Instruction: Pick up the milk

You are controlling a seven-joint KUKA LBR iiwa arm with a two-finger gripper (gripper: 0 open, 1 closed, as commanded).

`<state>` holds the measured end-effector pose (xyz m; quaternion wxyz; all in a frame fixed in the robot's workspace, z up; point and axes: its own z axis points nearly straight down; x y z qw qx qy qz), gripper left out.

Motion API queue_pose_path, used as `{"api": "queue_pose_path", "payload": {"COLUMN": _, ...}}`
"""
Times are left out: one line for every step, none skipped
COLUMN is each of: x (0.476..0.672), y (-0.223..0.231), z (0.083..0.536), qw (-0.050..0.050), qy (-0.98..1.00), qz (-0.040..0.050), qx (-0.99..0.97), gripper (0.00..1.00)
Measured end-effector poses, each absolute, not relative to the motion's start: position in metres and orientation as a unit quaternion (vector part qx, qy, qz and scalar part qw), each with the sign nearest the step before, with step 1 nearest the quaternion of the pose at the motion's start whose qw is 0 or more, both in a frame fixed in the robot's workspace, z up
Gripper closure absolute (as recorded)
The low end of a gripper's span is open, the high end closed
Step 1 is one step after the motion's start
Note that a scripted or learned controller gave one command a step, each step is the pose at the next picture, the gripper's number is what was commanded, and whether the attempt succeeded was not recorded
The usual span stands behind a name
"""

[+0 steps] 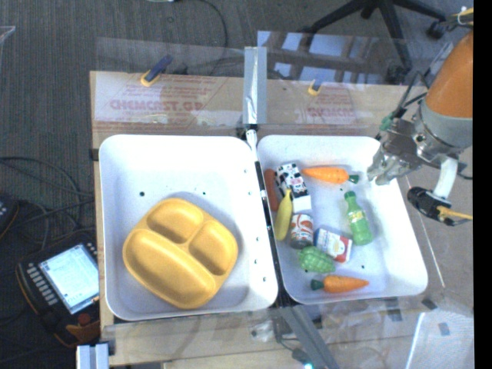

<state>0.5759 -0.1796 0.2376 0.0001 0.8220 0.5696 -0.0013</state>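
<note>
1. Carrots frame the right bin: one carrot lies along its near edge, with a green lumpy vegetable just behind it.
2. Mid-bin sit a small red-and-white carton, a can, a banana by the left wall and a green bottle toward the right wall.
3. Milk, a small carton with black-and-white cow patches, lies in the far left part of this bin, long axis running near to far, touching the banana's far end.
4. A second carrot lies crosswise just right of the milk.
5. The gripper hovers over the bin's far right corner; its fingers look slightly apart, though the view is too coarse to be sure, and nothing sits between them.
6. So the milk lies left of the gripper, across the far carrot, and the reach probably has to clear that carrot first.
</note>
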Motion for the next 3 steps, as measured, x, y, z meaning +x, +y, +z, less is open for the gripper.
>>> {"api": "queue_pose_path", "payload": {"x": 0.498, "y": -0.201, "z": 0.093, "qw": 0.004, "qy": 0.679, "qz": 0.0025, "qx": 0.734, "gripper": 1.00}}
{"api": "queue_pose_path", "payload": {"x": 0.498, "y": -0.200, "z": 0.092, "qw": 0.006, "qy": 0.679, "qz": 0.0029, "qx": 0.734, "gripper": 0.00}}
{"api": "queue_pose_path", "payload": {"x": 0.491, "y": -0.216, "z": 0.092, "qw": 0.008, "qy": 0.817, "qz": 0.0034, "qx": 0.577, "gripper": 0.00}}
